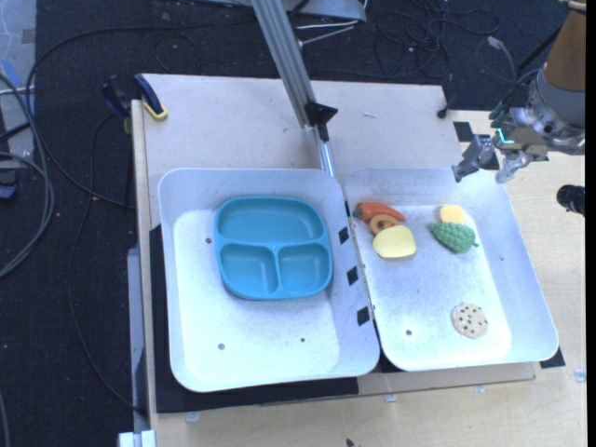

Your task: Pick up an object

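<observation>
We see our gripper (491, 163) hovering at the right bin's (521, 287) upper right edge, fingers spread and empty; the green-and-yellow toy (453, 231) lies just below-left of it in frame.

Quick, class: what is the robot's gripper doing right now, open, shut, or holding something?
Gripper: open, holding nothing, above the right bin's far edge.

Right bin (521, 277): orange carrot-like toy (379, 213) near divider, pale yellow rounded piece (395, 242) touching just below. Yellow-and-green corn toy (453, 230) lying further right, apart. Chocolate-chip cookie (469, 320) flat near front right corner.
</observation>
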Robot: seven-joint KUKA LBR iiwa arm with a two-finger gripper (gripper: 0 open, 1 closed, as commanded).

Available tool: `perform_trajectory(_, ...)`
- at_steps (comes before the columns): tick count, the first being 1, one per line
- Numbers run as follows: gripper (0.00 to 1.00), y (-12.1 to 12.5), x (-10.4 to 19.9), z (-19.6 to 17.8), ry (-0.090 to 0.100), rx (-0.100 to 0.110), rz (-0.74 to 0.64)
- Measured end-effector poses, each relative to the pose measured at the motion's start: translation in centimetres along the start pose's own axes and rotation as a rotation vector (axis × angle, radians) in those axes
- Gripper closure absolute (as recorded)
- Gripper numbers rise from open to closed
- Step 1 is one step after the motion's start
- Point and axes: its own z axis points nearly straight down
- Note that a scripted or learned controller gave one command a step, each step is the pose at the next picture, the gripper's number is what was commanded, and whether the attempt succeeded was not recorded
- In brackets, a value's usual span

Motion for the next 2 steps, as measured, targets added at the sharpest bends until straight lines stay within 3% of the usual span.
perform_trajectory(1, 0.0, 0.1, 0.0, -0.2, -0.001, -0.003, -0.001)
perform_trajectory(2, 0.0, 0.5, -0.1, 4.2, 0.0, 0.0, 0.0)
